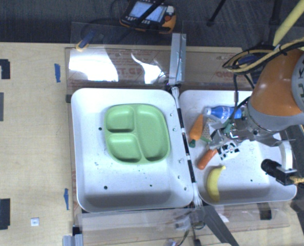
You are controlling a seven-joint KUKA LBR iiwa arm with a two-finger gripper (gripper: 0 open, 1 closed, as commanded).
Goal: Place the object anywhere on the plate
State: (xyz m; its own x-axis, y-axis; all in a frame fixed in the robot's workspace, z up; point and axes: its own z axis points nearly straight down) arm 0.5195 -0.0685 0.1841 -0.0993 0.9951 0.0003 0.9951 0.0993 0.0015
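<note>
Green plate (137, 132), smooth plastic with three molded compartments, seated flat in the left bin (85, 188), bare and ready to receive. Carrots, one (196, 128) by the divider and another (207, 158) lower down, tapered and orange; a curved yellow banana (214, 182) near the front wall; a clear bottle (219, 112) with blue label, all loose in the right bin (254, 186). Gripper (224, 140) lowered among them beside the lower carrot, probably to pick one. Jaws hidden in clutter: cannot tell open or closed.
</note>
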